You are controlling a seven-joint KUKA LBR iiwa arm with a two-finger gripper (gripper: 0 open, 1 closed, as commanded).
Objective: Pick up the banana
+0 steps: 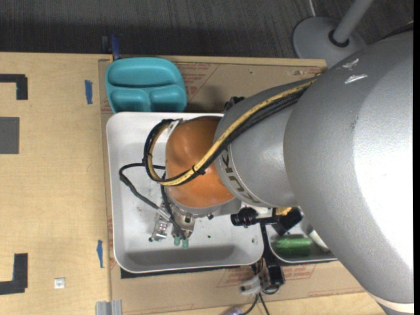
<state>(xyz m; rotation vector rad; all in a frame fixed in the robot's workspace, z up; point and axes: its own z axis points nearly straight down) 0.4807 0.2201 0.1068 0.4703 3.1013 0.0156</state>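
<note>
The claw (172, 231) hangs low over the left bin (125, 176), close to its near rim, with bare white floor on its far side. Whether it is open or closed cannot be told. Beyond it a teal tray (146, 84) sits on the brown bench (52, 176).

Left bin (125, 195): bare floor along left and near walls. Arm (275, 149) covers its centre and right side. Teal tray (146, 84) just beyond far wall. Green object (293, 244) in right bin.
</note>
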